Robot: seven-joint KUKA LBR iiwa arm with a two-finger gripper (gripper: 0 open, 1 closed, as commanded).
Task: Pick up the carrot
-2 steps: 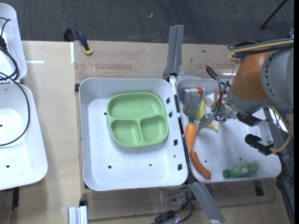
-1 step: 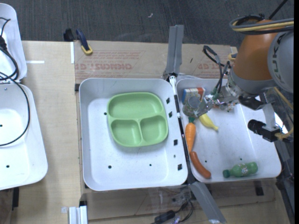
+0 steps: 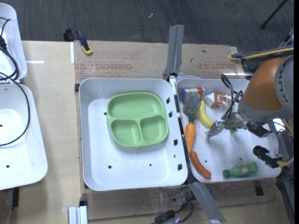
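Nearest the camera, in the right bin (image 3: pixel 261 174), lie a green bottle (image 3: pixel 240 170) and a red sausage (image 3: pixel 200 165), and just beyond the sausage the carrot (image 3: pixel 190 135) lies lengthwise against the left wall, a spot I judge tight for my far finger. My pincer (image 3: pixel 216 129) hangs to the right of the carrot, not touching it, and holds nothing; I cannot tell whether it is apart or together. A banana (image 3: pixel 204 115), a can (image 3: pixel 191 106) and small boxes (image 3: pixel 219 99) crowd the far end, and a green plate (image 3: pixel 138 119) rests in the left bin (image 3: pixel 93 167).
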